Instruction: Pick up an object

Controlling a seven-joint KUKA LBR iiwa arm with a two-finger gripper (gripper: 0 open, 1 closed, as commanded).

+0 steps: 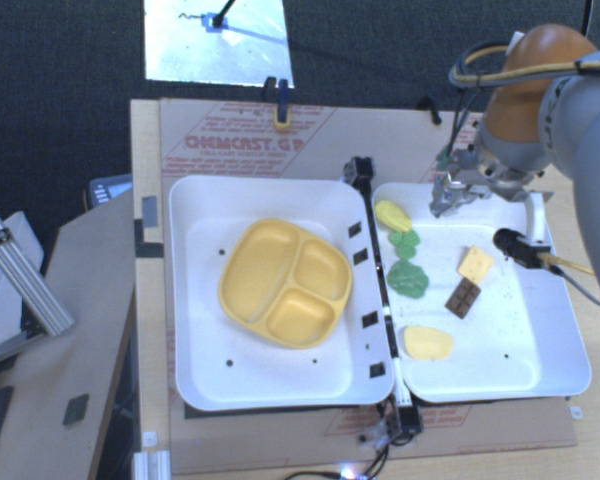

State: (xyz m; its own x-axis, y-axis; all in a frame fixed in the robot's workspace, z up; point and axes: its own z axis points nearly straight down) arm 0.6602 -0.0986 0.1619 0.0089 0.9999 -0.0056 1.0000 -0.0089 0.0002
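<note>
Hovering over the glossy right bin (555, 358), the metal pincer (446, 204) has a grip I cannot tell.

yellow tray (285, 283), green toy (409, 279), brown bar (463, 297)

The bench (110, 298) is pale wood, with a cardboard sheet (242, 133) printed in red letters lying flat across its top. Two shallow white bins sit on that sheet side by side, touching along a black hinged seam — the left bin (195, 368) and the right bin (560, 363). A yellow and blue clamp (280, 103) grips the cardboard's far edge. Beyond it a shiny square plate (218, 28) rests on dark carpet — just behind the bench.
</note>
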